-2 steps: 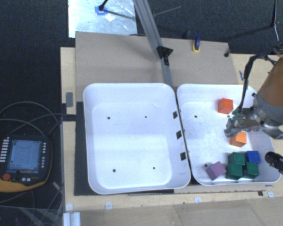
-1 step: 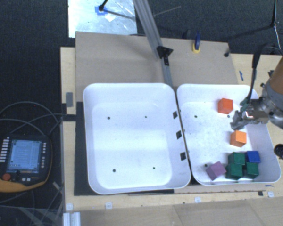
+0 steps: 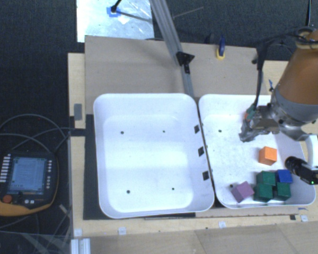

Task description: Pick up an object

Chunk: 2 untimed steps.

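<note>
My gripper [image 3: 247, 133] hangs over the middle of the right bin [image 3: 222, 110], on the grey arm with its orange band reaching in from the right. An orange cube [image 3: 267, 155] lies just below and to the right of it, apart from it. At the bin's near right corner sit a purple block [image 3: 243, 191], two green blocks [image 3: 265, 186] and a blue block [image 3: 284, 176], packed close together. I see nothing held in the gripper.
The left bin [image 3: 103, 142] lies beside the right one, with small black clips along the shared rim. A slanted metal pole [image 3: 169, 30] crosses above the bins' far side. A teach pendant [image 3: 24, 181] with cables lies far left.
</note>
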Available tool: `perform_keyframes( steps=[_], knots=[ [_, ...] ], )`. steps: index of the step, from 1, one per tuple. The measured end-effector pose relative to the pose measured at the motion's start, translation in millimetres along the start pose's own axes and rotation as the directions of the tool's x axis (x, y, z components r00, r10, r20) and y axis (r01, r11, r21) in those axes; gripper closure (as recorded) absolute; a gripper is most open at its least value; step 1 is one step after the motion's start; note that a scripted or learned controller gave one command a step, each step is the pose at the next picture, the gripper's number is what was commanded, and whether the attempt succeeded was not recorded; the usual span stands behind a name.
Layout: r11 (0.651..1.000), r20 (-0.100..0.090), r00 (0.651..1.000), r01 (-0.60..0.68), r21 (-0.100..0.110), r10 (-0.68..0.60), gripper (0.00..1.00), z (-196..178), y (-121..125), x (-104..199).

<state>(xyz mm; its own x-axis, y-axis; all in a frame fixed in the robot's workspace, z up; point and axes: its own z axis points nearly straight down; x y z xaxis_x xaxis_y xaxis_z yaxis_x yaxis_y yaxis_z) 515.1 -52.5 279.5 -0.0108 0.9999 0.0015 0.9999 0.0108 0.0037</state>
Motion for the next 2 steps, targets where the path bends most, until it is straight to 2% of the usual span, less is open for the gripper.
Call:
perform_keyframes(
  steps=[1, 2],
  knots=[
    [1.0, -0.001, 1.0, 0.001, 0.002, -0.001, 1.0, 6, 7, 58],
    [1.0, 0.0, 1.0, -0.001, 0.003, 0.001, 1.0, 27, 25, 104]
  ],
)
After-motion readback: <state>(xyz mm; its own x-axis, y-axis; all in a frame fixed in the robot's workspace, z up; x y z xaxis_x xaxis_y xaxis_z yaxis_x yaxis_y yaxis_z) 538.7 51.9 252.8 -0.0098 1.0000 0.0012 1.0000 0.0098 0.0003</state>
